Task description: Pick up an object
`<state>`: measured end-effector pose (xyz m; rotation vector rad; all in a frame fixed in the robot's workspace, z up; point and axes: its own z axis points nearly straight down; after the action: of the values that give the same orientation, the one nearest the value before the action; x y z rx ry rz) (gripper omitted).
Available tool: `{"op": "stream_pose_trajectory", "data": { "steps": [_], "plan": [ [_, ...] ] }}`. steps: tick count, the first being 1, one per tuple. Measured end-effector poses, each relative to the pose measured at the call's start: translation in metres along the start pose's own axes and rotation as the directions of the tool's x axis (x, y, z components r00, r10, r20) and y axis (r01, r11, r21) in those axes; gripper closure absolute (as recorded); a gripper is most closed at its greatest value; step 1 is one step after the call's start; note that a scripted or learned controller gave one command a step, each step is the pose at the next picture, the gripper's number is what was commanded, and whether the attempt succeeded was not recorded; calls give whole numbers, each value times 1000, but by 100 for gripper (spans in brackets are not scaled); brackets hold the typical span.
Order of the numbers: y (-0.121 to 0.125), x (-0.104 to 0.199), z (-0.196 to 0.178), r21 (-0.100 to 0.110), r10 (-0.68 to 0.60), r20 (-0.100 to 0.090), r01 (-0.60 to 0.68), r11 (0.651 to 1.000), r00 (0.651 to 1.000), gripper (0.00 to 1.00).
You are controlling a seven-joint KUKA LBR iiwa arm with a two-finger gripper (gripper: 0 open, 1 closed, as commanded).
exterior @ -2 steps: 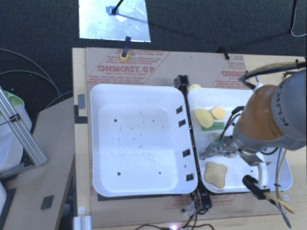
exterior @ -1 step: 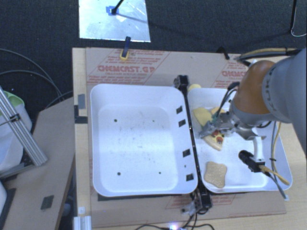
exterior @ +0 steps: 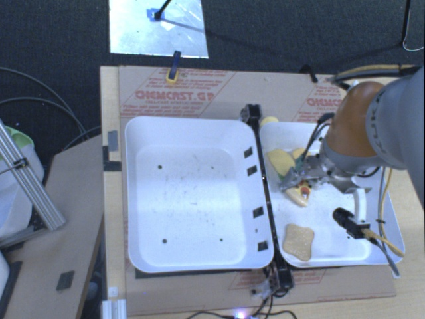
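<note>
The arm comes in from the right with its pincer (exterior: 300,181) low in the right bin (exterior: 378,254), near that bin's left wall. Whether it grips anything I cannot tell from here. A yellow piece (exterior: 280,159) lies just up and left of the pincer, and a small pale object with a red spot (exterior: 300,195) sits right under its tip. A tan slice of toast (exterior: 299,241) lies nearer the front edge, apart from it. The left bin (exterior: 143,138) sits alongside on the tabletop (exterior: 199,88)
</note>
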<state>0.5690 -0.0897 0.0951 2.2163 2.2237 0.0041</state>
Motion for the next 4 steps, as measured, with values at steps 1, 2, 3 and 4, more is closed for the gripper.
{"op": "stream_pose_trajectory", "data": {
  "steps": [1,2,3,4],
  "plan": [
    [8,89,-95,-7,-10,-3,10,1000,1000,100],
    [-43,27,-89,5,7,1,-7,1000,1000,100],
    [-75,88,-155,-3,-7,-3,7,1000,1000,100],
    [-76,117,-236,-8,-6,-2,6,1000,1000,100]
  ]
}}
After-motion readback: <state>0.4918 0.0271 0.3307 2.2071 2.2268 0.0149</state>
